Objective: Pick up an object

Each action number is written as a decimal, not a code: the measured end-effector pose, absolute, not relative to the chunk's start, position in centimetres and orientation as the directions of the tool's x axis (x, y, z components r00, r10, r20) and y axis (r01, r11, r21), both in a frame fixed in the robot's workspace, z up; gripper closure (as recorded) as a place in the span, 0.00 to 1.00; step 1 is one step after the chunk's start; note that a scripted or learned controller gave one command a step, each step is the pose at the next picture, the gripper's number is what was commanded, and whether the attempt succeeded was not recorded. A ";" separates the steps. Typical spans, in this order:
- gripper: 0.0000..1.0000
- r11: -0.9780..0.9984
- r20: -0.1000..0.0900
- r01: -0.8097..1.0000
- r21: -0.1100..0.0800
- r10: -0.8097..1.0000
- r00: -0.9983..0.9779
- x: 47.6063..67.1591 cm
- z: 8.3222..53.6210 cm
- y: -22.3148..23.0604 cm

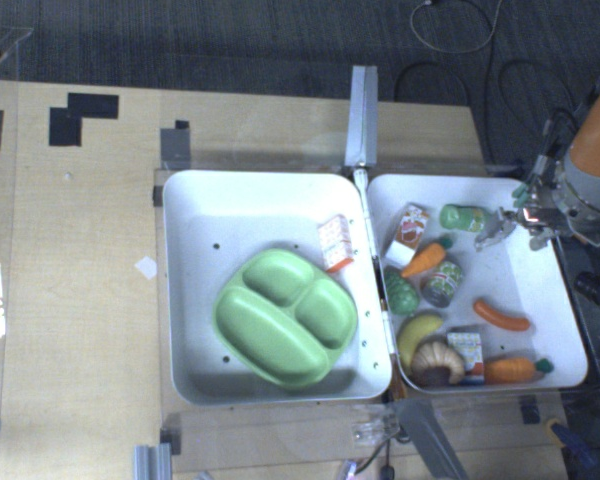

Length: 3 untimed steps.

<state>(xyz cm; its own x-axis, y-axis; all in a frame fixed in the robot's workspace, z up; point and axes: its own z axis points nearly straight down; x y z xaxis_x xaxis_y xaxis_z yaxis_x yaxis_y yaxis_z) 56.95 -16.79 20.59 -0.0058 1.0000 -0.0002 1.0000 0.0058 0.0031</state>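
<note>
The right bin [570,313] holds several toy foods: a green bottle [463,217], a red-and-white pouch [411,224], an orange carrot [424,259], a round can [441,282], a green vegetable [401,294], a red sausage [501,315], a yellow lemon [417,330], a brown croissant [438,361], a small box [466,345] and a second carrot [512,369]. My gripper [504,225] hangs over the bin's upper right, just right of the green bottle, with nothing seen between its fingers.
The left bin [195,218] holds a green divided plate [285,315] and a small red-and-white packet [335,243] near its right wall. A metal post [363,118] stands behind the divide between the bins. Cables lie on the dark floor behind.
</note>
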 end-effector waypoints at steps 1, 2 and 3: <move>0.00 -0.018 -0.001 1.000 0.008 1.000 0.018 60.8 11.4 -11.8; 1.00 -0.015 0.000 1.000 0.013 1.000 0.015 61.0 12.5 -11.6; 0.00 -0.015 0.000 1.000 0.013 1.000 0.015 61.0 12.5 -11.6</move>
